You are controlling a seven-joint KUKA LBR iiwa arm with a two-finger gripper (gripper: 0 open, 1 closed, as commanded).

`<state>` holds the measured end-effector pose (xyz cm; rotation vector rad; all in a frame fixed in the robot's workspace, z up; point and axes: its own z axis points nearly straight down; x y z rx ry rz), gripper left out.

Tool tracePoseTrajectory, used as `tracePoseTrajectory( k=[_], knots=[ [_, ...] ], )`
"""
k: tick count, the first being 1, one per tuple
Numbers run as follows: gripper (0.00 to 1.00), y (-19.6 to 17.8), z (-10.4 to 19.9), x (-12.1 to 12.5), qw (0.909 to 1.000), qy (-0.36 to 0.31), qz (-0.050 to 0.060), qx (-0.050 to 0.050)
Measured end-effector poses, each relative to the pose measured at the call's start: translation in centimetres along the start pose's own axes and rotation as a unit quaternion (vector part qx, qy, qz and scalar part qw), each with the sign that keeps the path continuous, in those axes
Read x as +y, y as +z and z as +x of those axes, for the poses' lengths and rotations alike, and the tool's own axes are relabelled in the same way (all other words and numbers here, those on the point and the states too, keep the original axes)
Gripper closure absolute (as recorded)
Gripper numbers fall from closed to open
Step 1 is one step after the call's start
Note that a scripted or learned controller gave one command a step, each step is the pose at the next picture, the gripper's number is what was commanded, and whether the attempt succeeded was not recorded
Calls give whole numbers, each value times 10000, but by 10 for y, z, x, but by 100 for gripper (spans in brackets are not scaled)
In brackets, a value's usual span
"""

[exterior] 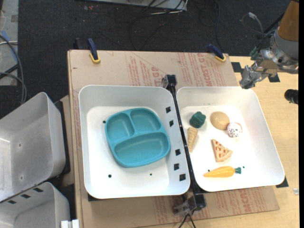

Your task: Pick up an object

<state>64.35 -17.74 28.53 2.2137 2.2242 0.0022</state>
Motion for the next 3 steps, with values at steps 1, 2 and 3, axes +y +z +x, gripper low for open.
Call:
tracePoseTrajectory(
  k=[1,2,3],
  knots=[
    [100,6,58,-24,10000,-17,33,19],
    [100,11,109,-36,10000,-15,35,19],
    [100,11,162,-59,10000,-18,37,17]
  ],
)
